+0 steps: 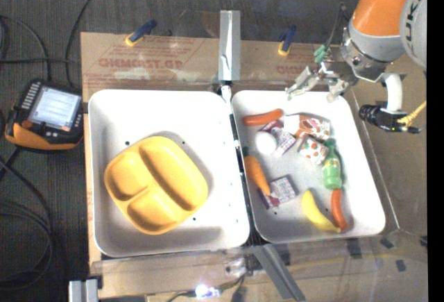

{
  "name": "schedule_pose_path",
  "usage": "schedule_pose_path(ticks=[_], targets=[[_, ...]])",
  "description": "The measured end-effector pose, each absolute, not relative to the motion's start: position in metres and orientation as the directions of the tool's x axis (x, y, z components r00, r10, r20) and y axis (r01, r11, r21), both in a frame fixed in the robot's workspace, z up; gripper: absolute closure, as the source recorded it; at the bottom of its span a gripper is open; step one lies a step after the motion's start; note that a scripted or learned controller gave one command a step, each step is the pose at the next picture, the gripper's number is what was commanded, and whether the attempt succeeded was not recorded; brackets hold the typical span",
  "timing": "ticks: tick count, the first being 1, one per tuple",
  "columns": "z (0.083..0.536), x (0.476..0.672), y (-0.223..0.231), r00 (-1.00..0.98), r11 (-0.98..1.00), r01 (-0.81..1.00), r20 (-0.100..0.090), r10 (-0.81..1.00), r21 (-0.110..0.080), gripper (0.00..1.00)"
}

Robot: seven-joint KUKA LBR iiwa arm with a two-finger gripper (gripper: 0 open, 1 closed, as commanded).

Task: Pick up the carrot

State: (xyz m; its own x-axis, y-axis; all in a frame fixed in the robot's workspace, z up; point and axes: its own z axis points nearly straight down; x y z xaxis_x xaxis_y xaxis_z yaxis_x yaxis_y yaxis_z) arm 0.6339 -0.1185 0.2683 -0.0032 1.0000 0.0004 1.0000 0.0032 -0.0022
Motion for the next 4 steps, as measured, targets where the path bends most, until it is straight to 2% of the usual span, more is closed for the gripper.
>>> schedule_pose_path(ticks=[1, 2, 3, 4], targets=[[0.183, 0.668, -0.075, -0.151, 0.151, 0.989, -0.001, 0.989, -0.003, 0.0], [0.108, 0.636, -0.132, -0.323, 0.323, 0.946, 0.0, 0.946, 0.001, 0.0], [0.091, 0.583, -0.114, -0.349, 0.349, 0.937, -0.011, 0.937, 0.013, 0.0], [0.092, 0.488, -0.111, -0.342, 0.342, 0.939, -0.017, 0.94, 0.014, 0.0]])
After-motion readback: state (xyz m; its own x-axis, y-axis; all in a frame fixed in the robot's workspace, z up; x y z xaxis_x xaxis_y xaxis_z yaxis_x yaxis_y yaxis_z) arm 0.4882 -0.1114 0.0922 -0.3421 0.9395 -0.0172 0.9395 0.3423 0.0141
